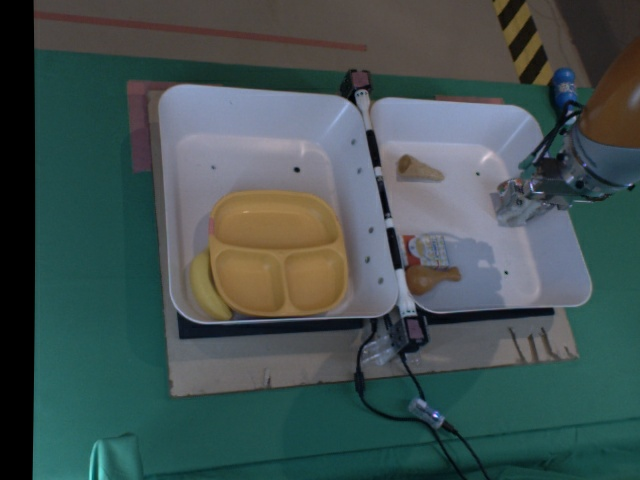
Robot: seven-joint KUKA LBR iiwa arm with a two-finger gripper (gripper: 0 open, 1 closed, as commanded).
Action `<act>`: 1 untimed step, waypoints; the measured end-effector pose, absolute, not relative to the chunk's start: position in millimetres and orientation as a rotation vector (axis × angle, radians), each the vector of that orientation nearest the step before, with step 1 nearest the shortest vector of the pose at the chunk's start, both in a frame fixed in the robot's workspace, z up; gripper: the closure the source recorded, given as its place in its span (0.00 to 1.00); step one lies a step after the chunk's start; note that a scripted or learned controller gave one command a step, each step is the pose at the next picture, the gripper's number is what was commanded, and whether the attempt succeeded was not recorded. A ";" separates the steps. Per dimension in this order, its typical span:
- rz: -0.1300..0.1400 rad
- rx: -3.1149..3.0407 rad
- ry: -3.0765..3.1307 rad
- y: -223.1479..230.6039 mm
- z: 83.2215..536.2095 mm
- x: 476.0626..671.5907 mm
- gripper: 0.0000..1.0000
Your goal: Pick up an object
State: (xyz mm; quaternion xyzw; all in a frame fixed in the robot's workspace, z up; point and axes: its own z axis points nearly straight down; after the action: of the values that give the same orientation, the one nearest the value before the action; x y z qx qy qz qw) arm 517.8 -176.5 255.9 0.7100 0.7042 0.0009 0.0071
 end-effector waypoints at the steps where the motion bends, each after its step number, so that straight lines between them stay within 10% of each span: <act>1: 0.002 2.222 2.207 -187.7 192.1 553.3 1.00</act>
State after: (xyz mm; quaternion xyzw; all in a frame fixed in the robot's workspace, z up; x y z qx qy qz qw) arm 553.3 -187.7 192.1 0.7095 0.7047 0.0007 0.0050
